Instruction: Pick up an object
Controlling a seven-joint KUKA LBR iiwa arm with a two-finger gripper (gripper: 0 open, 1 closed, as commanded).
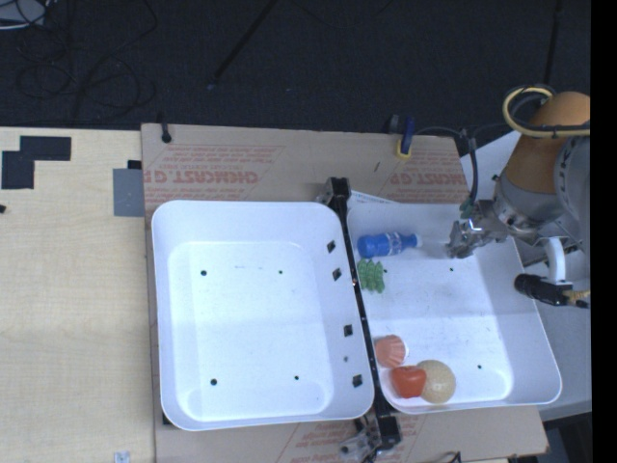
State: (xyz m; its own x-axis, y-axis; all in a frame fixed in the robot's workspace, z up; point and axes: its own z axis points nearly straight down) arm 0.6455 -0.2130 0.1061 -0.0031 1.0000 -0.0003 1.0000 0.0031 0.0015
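Blue bottle [388, 244] lies just left of the pincer [463, 240].

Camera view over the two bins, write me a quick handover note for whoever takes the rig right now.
Claw: at the far right side of the right bin, low over its floor, nothing seen in it; whether it is open or shut cannot be told.
Objects, all in the right bin: blue bottle lying on its side near the far left corner; green leafy piece just in front of it; at the near edge, orange-pink piece, red piece and pale yellow ball clustered together.
Left bin: next to it, sharing the divider.
Done: nothing lifted yet.
Left: grasp one object and raise it.
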